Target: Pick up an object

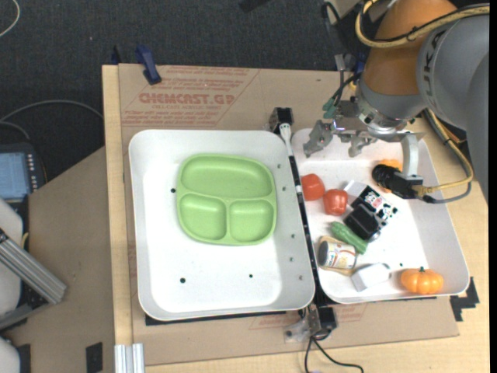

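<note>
So the claw [335,137] hangs over the far edge of the right bin [443,216], fingers spread, nothing between them; just below sit two red pieces [324,194], a black box [367,213], a green stick [347,235], a small jar [337,256], a little pumpkin [422,280]; left bin [147,231] holds a green divided plate [227,198].

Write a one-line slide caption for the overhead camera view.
KUKA arm's gripper poised over the right bin of small objects; a green divided plate lies in the left bin.
</note>
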`<state>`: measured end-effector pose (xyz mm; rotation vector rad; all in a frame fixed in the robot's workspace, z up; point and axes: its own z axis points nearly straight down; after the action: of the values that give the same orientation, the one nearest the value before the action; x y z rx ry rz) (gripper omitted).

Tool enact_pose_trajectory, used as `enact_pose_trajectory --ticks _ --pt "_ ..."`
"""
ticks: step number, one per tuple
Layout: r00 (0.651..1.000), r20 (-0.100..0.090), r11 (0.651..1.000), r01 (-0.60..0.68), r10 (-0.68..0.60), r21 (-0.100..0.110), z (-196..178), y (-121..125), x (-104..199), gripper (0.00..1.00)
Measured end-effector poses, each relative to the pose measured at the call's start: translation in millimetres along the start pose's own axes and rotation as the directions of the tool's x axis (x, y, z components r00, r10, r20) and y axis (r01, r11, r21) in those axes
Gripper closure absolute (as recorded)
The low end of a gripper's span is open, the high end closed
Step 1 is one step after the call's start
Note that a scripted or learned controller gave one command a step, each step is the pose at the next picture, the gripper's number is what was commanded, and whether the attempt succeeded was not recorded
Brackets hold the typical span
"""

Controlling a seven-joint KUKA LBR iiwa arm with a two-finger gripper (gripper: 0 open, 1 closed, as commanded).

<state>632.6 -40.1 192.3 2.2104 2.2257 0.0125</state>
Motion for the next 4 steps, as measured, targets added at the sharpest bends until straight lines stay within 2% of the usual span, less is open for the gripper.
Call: enact_pose_trajectory --ticks 1,2,3,4 --pt "1.0 0.0 1.0 -0.005 0.005 0.016 7.2 -63.8 26.4 0.0" --pt "1.0 0.002 1.0 -0.008 0.008 0.008 -3.5 -60.3 24.5 1.0" --pt "1.0 0.001 1.0 -0.005 0.005 0.001 -117.3 -139.2 36.1 1.0" --pt "1.0 0.001 1.0 -0.007 0.007 0.019 -38.9 -154.5 50.4 1.0"
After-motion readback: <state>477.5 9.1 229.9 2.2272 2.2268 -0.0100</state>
